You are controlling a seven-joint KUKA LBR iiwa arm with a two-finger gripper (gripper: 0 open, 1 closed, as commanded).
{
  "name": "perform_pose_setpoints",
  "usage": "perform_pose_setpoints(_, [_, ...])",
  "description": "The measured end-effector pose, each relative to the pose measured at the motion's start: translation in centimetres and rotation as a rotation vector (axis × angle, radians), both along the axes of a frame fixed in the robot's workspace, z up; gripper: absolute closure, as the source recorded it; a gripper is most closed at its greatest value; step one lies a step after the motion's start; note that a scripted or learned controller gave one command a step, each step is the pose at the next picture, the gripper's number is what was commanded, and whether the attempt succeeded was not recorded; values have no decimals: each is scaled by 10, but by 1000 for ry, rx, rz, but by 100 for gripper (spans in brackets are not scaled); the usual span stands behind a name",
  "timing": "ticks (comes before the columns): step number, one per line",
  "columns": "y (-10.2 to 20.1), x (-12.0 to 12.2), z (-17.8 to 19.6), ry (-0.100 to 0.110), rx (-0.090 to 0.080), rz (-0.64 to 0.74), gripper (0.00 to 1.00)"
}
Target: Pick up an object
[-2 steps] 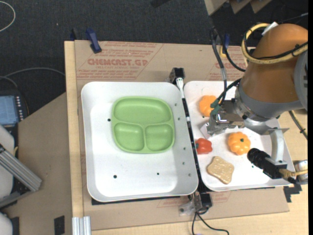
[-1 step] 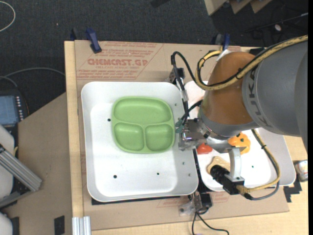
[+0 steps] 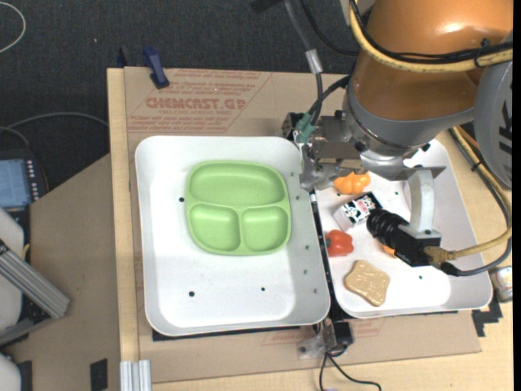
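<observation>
Single fixed cam above bench (image 3: 130,120), angled down, left bin (image 3: 163,283) & right bin (image 3: 460,287) both in frame, arm (image 3: 423,47) from right

Two bins sit side by side on a cardboard sheet (image 3: 203,96), inner rims touching. In the left bin (image 3: 163,259) there's one divided plate (image 3: 238,207), set toward the far edge and roughly midway between the side walls. Over to the right bin (image 3: 427,296), and everything crowds its left side. The toast slice (image 3: 365,282) lies nearest the front edge. Just behind it and to the left, hard by the left wall, is a small rounded toy (image 3: 339,241). Behind that is a small box (image 3: 358,209), and behind the box a lumpy piece (image 3: 352,184), very close. The arm (image 3: 407,80) hangs over this bin's far-left corner.
</observation>
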State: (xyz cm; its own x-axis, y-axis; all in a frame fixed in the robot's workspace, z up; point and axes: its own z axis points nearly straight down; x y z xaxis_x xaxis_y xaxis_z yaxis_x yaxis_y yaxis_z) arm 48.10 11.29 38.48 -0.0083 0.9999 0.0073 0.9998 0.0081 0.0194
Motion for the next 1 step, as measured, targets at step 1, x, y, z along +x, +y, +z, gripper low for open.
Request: perform_pose_setpoints(1, [38, -1, 30, 14, -5, -4, 100])
